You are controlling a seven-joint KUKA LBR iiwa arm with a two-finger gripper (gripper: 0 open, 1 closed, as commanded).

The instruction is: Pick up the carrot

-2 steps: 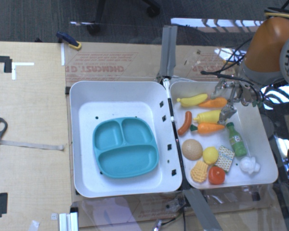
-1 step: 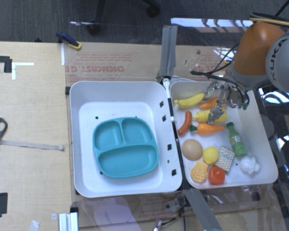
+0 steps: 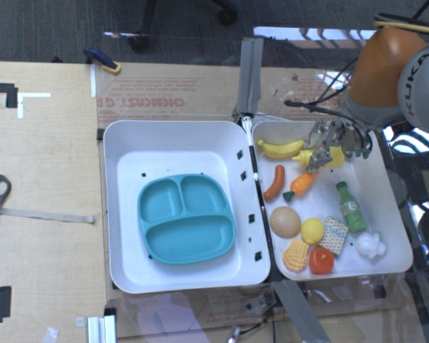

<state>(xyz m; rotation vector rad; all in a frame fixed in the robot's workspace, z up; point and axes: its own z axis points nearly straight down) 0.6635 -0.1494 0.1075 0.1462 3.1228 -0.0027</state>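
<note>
The carrot [image 3: 302,184] lies just below-left of the gripper [image 3: 319,159].

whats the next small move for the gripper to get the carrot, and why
Probably a short shift toward the lower left, then down. The two-finger gripper sits over the right white bin, above and slightly right of the small orange carrot, beside the yellow banana. The carrot lies on the bin floor, not between the fingers, so the gripper should centre over it first.
</note>
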